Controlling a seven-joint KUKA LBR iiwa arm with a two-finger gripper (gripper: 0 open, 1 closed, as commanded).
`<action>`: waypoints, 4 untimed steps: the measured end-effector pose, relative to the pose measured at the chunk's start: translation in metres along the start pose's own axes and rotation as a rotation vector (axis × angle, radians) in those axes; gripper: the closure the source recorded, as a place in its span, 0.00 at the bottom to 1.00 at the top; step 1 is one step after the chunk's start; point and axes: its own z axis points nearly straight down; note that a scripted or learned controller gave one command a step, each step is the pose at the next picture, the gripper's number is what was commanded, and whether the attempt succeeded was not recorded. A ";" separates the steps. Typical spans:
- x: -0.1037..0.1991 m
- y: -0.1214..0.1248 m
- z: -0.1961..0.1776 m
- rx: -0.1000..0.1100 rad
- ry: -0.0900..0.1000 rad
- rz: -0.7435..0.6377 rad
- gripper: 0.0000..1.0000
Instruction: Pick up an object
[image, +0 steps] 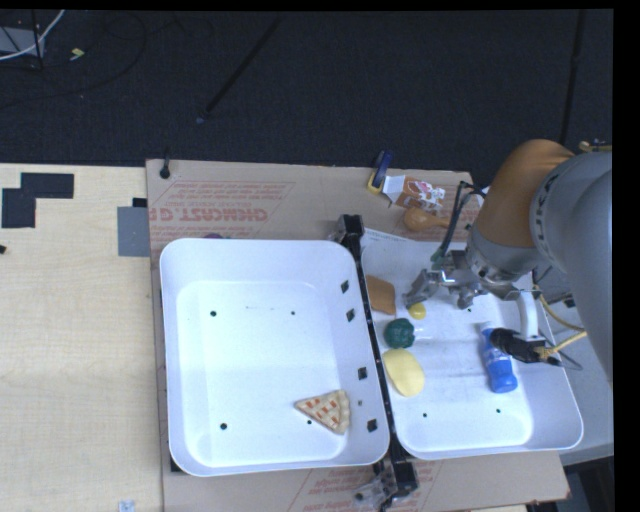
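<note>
a: item one, arm: reaching in from the right, claw hanging low over the right bin, fingers spread, pinching nothing.

b: items lying nearest?

a: small yellow piece just beside the claw; green ball, yellow lump, tan piece sitting along the divider; blue bottle lying apart. pizza slice toy resting in the left bin.
</note>
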 end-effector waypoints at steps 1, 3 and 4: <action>0.025 0.009 0.000 -0.001 -0.002 -0.002 0.00; 0.034 -0.041 -0.020 0.009 -0.001 0.002 0.00; 0.120 -0.066 -0.062 0.007 0.000 0.001 0.00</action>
